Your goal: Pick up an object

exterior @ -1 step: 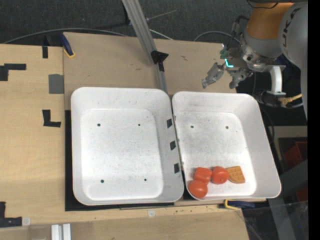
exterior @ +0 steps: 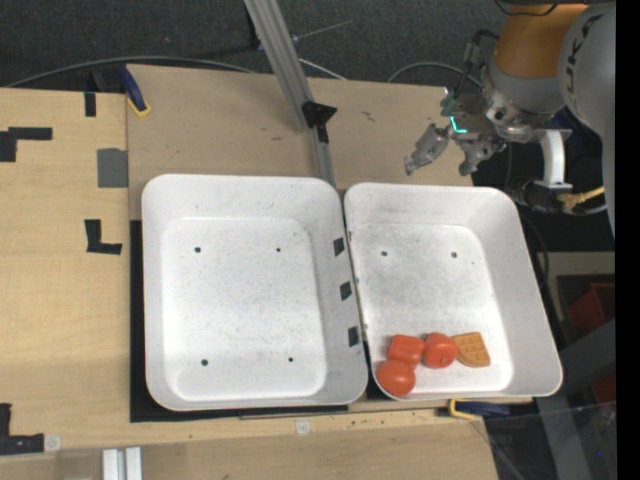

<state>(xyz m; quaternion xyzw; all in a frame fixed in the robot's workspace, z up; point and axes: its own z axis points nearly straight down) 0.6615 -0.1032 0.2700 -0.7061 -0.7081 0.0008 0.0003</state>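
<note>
Three red tomato-like pieces (exterior: 408, 361) lie close together at the front of the right bin (exterior: 500, 218), with a tan cracker-like piece (exterior: 472, 349) just to their right. My gripper (exterior: 452, 154) hangs above the back edge of the right bin, well away from these objects. Its fingers (exterior: 428, 150) are spread apart and nothing sits between them.
The left bin (exterior: 160, 218) adjoins the right one along a shared middle wall. A slanted metal pole (exterior: 285, 53) rises behind the bins near their junction. Cables trail on the dark floor beyond the bench.
</note>
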